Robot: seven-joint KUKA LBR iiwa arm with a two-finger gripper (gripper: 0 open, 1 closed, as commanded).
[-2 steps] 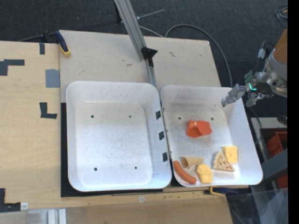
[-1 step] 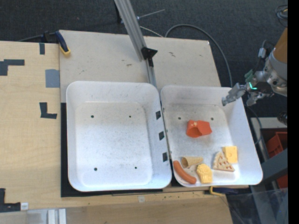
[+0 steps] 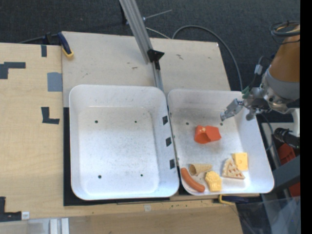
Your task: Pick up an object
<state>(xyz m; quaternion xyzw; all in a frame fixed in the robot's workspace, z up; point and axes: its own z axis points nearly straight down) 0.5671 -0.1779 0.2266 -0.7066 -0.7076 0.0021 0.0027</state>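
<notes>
Dark carpet lies behind a pale wooden surface (image 3: 29, 130) that carries two shallow white bins side by side. Of these, the left bin (image 3: 117, 94) takes the larger share of the view, its floor speckled with dark marks. At its 3 o'clock, touching rim to rim, sits the right bin (image 3: 195, 101), which holds all the small things.

Next in size comes the grey arm (image 3: 282, 77) with its orange band, entering from 3 o'clock and leaning over the right bin's far right rim. A slanted metal pole (image 3: 139, 28) runs from 12 o'clock down to the joint between the two bins.

At the arm's tip, the end effector (image 3: 233, 109) hangs above the right bin's upper right part; whether its fingers are spread or pressed together I cannot tell, and nothing shows between them.

Among the things, an orange-red cup-like piece (image 3: 207, 134) lies on its side near the bin's middle, at 7 o'clock from the end effector and apart from it. Along the bin's 6 o'clock edge lie a red sausage (image 3: 192, 179), a tan cone (image 3: 200, 168), a yellow lumpy piece (image 3: 213, 181), a wedge like a pizza slice (image 3: 233, 169) and a yellow block (image 3: 240, 161).
</notes>
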